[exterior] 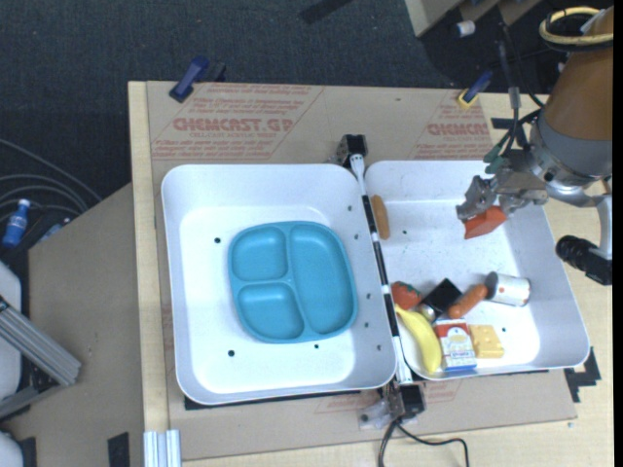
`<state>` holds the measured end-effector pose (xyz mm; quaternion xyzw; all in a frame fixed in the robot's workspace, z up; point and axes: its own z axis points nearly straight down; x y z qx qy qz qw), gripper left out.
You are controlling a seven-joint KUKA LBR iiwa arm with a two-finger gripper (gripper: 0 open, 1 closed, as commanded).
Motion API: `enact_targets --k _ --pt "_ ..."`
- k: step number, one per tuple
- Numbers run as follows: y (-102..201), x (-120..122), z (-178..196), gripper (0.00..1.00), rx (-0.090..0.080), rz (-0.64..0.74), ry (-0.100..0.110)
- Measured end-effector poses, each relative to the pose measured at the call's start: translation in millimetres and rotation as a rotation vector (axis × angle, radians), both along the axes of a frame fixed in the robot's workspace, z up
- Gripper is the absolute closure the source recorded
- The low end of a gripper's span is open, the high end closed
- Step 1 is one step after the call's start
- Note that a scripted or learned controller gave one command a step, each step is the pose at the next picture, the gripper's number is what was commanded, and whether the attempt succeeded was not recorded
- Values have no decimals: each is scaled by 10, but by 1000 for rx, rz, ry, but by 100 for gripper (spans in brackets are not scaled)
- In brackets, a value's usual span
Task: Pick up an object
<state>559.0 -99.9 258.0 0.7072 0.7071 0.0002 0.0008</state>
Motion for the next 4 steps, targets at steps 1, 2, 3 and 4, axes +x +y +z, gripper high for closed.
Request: enact_targets --k 1,2,3,4 --pt "295 -786 -15 100 2 0 4" --pt "-40 -500 7 100 0 0 0" --pt "95 -802 -287 100 2 0 4" --pt "345 132 -172 100 1 1 1"
